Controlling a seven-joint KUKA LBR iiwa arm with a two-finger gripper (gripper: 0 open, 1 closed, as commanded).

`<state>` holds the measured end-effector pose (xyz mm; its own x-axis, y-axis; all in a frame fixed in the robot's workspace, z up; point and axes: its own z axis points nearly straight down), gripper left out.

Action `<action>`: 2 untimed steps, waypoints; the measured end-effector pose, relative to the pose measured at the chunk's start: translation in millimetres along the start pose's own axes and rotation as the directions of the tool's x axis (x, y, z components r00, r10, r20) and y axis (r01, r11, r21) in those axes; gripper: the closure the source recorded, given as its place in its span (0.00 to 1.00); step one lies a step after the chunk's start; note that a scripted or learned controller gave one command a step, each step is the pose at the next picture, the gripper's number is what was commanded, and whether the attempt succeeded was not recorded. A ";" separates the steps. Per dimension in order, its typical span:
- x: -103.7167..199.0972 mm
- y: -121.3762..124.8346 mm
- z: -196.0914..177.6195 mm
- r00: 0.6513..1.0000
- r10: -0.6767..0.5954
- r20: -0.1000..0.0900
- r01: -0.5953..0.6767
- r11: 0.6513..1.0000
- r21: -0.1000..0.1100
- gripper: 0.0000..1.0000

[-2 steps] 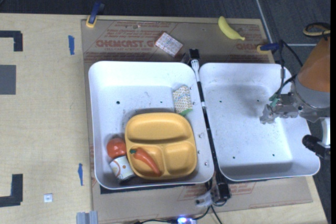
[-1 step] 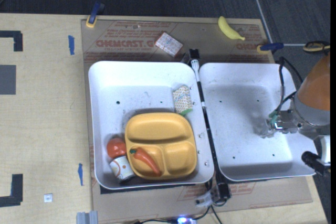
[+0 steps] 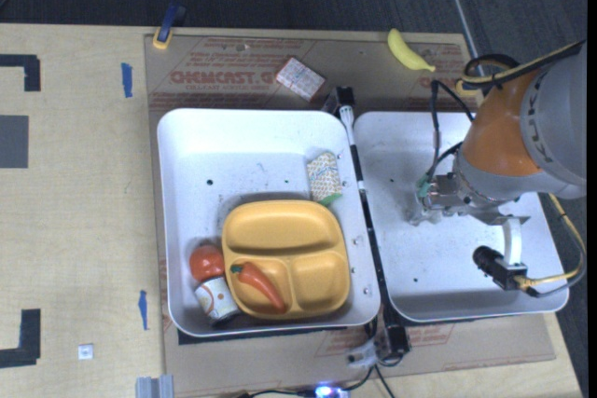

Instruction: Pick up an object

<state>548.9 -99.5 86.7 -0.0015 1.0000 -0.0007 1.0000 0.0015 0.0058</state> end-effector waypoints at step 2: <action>8.0 -33.8 -120.7 1.000 0.000 -0.002 0.000 1.000 0.007 1.00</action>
<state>514.4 -91.4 207.3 -0.0016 1.0000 0.0017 1.0000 0.0016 -0.0015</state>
